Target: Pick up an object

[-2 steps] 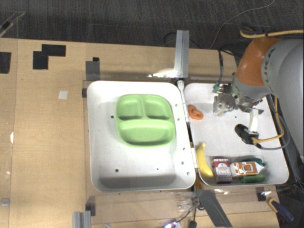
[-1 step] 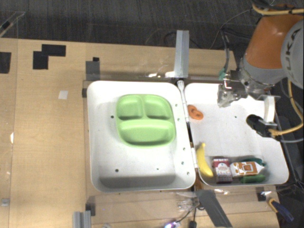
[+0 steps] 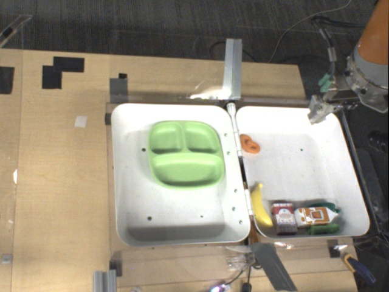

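Can't tell if fingers are open or closed. Gripper (image 3: 318, 109) up over the far right corner of the right bin (image 3: 316, 157), holding nothing to be seen.

Left bin (image 3: 127, 163): one green plate (image 3: 185, 153) with three sections, lying in the middle.

Right bin: small orange piece (image 3: 248, 143) near the left wall. Yellow banana (image 3: 261, 207) along the near left side. Just beside it, at the near wall, two small packs (image 3: 298, 217) and something green (image 3: 324, 228).
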